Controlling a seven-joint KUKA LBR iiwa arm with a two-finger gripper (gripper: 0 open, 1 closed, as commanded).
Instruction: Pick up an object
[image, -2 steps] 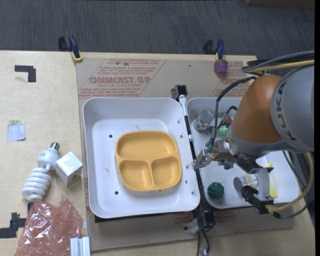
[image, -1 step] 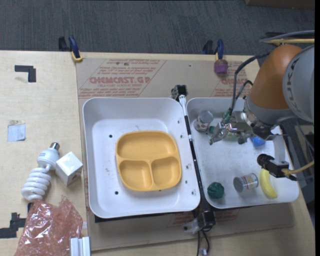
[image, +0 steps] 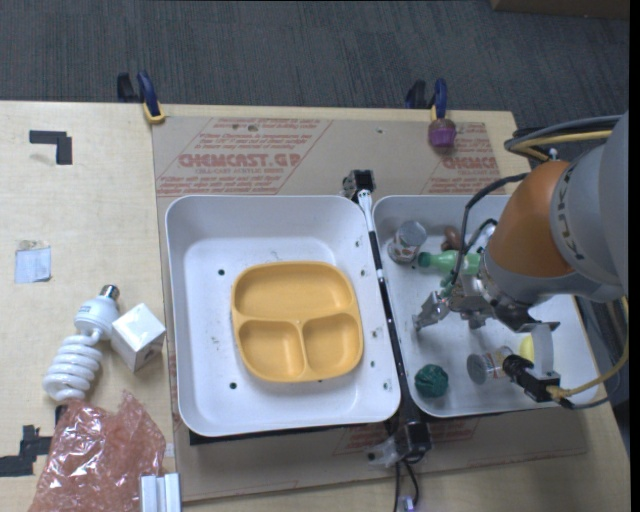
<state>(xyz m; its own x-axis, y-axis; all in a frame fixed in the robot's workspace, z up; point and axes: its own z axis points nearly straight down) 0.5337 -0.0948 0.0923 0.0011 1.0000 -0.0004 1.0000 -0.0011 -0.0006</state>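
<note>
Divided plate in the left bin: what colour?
Yellow-orange, plain; the plate shows clearly in the camera view.

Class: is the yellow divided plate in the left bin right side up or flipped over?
Right side up: the yellow plate shows its three open compartments facing upward.

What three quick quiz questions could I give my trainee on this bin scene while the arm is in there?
1. True or false: the yellow divided tray lies in the right bin.
2. Which thing lies nearest the front wall of the right bin? A) dark green ball B) spiral light bulb C) purple clamp
3. Fill in: the gripper hangs over the ____ bin.

Key
1. False: it lies in the left bin.
2. A. The bulb lies on the bench left of both bins, beside a small white cube; the clamp sits on the board's far edge.
3. Right.
</note>
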